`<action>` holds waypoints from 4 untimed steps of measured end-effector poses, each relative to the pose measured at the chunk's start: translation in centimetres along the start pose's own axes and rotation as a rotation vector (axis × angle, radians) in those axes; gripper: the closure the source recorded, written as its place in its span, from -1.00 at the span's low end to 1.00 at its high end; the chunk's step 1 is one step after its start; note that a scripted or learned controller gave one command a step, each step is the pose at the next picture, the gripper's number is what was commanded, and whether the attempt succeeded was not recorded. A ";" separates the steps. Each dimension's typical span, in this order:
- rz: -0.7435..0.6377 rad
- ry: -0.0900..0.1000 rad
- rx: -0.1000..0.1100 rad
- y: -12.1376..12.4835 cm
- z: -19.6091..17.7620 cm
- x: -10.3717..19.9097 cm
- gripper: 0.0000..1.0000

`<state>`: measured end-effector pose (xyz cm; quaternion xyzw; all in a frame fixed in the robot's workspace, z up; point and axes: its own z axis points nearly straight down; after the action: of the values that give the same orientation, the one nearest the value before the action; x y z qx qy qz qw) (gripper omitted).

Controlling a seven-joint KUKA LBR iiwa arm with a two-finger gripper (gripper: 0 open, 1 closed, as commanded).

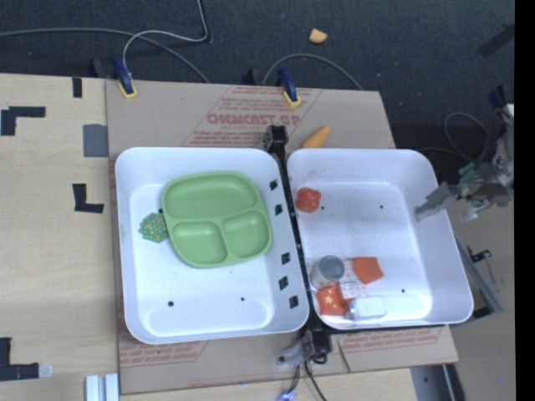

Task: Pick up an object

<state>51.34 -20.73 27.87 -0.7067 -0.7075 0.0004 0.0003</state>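
Note:
The right bin (pixel 418 174) holds a small red-orange object (pixel 308 199) near its back left. Toward its front lie a grey can (pixel 329 268), an orange block (pixel 368 269), a red packet (pixel 330 300) and a white object (pixel 368 308), close together. My gripper (pixel 433 202) hangs at the right bin's right rim, coming in from the right edge of the camera view, well away from all of these. It is blurred and partly cut off, and nothing shows in it.
The left bin (pixel 134 291) carries a green divided plate (pixel 217 220) with a small green knobbly object (pixel 153 228) at its left side. An orange carrot-like piece (pixel 315 136) lies on the cardboard behind the bins. Two blue clamps (pixel 125 80) (pixel 289 90) grip the board's back edge.

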 end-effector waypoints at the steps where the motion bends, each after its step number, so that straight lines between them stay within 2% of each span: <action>1: -0.001 0.001 0.002 -1.9 10.9 6.0 -1.00; 2: 0.001 -0.001 0.000 -2.2 18.8 8.9 -1.00; 3: 0.000 0.000 -0.002 -2.1 17.8 8.9 1.00; 4: -0.001 0.001 -0.001 2.9 9.4 15.3 1.00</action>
<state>54.18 -5.48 18.44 -0.7062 -0.7080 -0.0002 0.0002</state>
